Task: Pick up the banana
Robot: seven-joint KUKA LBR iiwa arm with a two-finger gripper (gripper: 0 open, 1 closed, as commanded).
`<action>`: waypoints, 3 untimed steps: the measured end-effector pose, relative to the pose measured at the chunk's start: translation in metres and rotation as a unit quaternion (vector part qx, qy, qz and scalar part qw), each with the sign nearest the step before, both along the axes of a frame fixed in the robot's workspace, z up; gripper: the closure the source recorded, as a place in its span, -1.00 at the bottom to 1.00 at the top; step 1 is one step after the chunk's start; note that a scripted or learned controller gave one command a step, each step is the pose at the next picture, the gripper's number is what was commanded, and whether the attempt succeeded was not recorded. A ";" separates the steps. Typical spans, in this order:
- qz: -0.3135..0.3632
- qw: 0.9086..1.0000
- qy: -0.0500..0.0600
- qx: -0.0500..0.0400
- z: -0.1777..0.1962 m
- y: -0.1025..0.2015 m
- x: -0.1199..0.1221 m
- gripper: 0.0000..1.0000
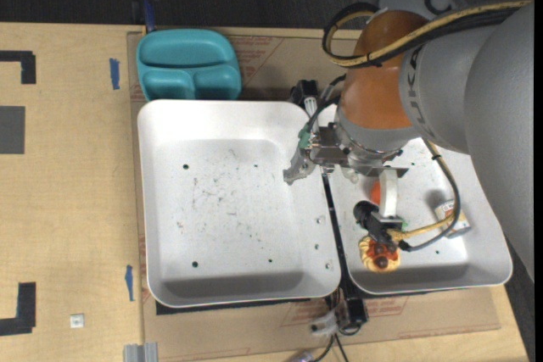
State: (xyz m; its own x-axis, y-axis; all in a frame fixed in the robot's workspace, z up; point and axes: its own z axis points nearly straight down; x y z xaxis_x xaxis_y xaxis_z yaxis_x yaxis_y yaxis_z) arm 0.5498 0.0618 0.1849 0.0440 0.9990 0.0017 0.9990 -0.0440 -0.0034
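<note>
Jaws over left bin [222,220] edge, gap indiscernible; likely banana [377,254] apart, in right bin [485,260].

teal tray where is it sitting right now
In the camera view the teal tray sits just behind the far edge of the white bin on the view's left, outside both bins, by its far left corner.

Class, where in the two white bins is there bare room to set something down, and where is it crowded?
Left bin: bare floor from the teal tray side to the near rim, except under the gripper at its right edge. Right bin: crowded, the arm overhanging it and a yellow-orange thing by its front wall.
</note>
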 end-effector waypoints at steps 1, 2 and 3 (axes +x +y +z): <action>0.045 0.999 0.000 -0.001 -0.044 0.084 -0.071 -1.00; 0.043 0.999 -0.001 0.000 -0.034 0.084 -0.070 1.00; 0.133 0.991 -0.002 0.000 -0.099 0.142 -0.070 1.00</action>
